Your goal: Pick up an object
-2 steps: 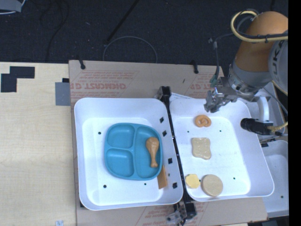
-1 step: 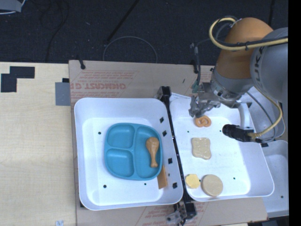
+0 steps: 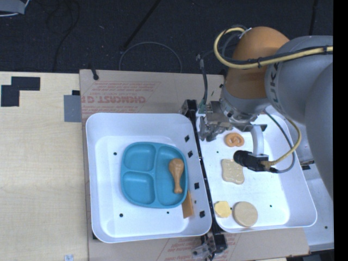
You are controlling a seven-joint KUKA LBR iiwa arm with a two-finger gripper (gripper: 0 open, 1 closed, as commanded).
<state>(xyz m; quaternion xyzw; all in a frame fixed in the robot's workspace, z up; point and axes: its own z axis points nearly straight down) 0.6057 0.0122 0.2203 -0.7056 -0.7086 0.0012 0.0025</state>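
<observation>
Robot arm's tool (image 3: 209, 128) hovers at the right bin's (image 3: 283, 211) upper-left corner, its grip state unclear, holding nothing visible; next it likely must descend onto the nearby pretzel (image 3: 235, 140).

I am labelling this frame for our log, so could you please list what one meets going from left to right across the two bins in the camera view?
Blue divided plate → toy drumstick → small yellow disc → tan round disc.
</observation>
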